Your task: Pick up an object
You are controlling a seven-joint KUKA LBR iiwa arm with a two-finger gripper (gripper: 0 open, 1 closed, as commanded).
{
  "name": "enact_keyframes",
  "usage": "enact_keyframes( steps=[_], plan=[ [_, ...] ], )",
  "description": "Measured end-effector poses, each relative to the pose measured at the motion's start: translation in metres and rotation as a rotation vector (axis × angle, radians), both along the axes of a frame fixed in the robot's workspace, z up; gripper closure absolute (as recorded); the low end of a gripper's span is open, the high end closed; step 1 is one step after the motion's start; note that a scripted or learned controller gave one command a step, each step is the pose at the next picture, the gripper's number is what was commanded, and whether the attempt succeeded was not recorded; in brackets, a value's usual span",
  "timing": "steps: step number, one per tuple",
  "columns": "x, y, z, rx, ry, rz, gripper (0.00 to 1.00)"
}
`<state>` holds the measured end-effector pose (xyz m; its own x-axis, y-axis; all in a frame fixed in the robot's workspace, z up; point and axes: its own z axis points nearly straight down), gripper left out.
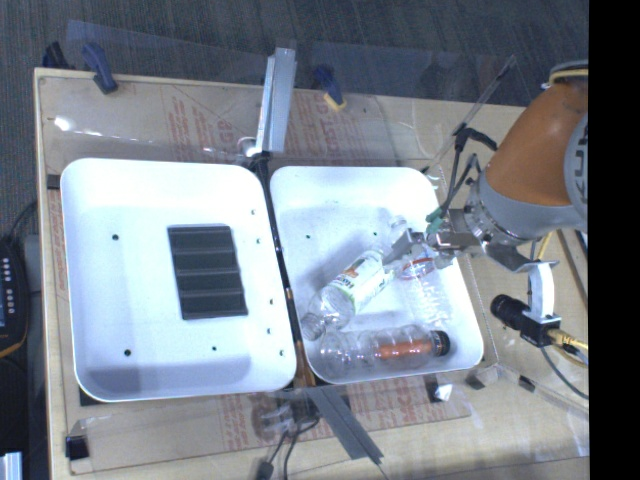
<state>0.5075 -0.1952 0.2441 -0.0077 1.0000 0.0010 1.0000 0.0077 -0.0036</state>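
Observation:
My gripper (410, 248) hangs low over the right bin (310, 198), near its right side. Just below and left of it lies a clear plastic bottle with a green and white label (355, 283), tilted diagonally. A second clear bottle (430, 293) lies directly under the gripper's right side, crumpled and see-through. Along the bin's front wall rests a clear bottle with an orange band (400, 346). In the left bin (100, 208) a black ribbed rectangular block (207, 271) lies flat near the middle.
A metal divider bar (275, 103) rises at the back between the two bins. Blue clamps (100, 68) hold a clear sheet at the bench's back edge. The grey and orange arm (535, 158) fills the right side above the bin's edge.

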Motion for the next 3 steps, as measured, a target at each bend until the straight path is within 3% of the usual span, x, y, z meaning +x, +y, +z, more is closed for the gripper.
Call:
enact_keyframes(
  steps=[1, 2, 3],
  plan=[
    [0.058, -0.013, -0.050, -0.001, 0.002, -0.022, 0.00],
    [0.066, -0.008, -0.128, -0.005, -0.015, 0.091, 0.00],
    [0.048, 0.011, -0.136, -0.022, -0.038, 0.152, 0.00]
  ],
)
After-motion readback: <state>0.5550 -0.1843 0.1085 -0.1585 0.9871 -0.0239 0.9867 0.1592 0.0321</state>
